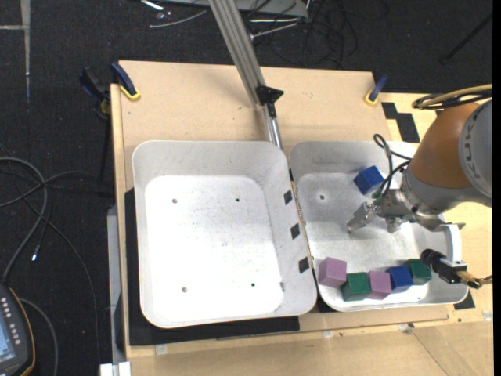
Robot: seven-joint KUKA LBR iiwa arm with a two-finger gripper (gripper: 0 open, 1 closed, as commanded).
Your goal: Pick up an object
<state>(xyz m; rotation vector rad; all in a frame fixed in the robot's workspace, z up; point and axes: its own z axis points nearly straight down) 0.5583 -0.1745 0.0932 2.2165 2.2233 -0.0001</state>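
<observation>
step: approach, nothing held | two-finger gripper (362, 219) low in right white bin (329, 159), jaws look slightly apart, empty | small blue cube (368, 179) just beside | next: shift over it, then pinch

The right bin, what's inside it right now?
Inside the right bin: a blue block near the gripper, plus purple, green, purple, blue and green blocks along its front wall. The arm hides the bin's right part.
</observation>
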